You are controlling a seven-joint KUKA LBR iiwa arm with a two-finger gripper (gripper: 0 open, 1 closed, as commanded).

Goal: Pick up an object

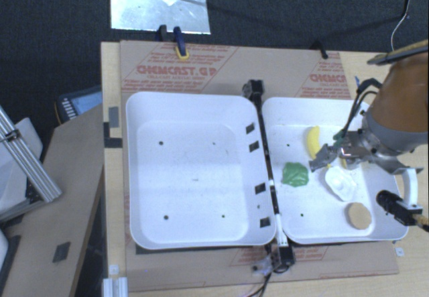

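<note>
Gripper (328, 157) sits over the right bin (295, 232), mid-bin toward its right edge, fingers spread, nothing between them. Green object (295, 174) lies just below-left of the fingertips, yellow object (313, 141) just above. White object (340, 182) beside the gripper; tan round object (359, 216) near the bin's front right corner. Left bin (144, 222) beside it.

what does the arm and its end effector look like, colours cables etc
The arm is bulky and rounded, with a broad orange-brown band above a grey wrist section. Thin dark cables loop along its left side. The end effector is a small grey metal assembly with dark fittings, and a black fitting sticks out lower down beside a white piece.
</note>
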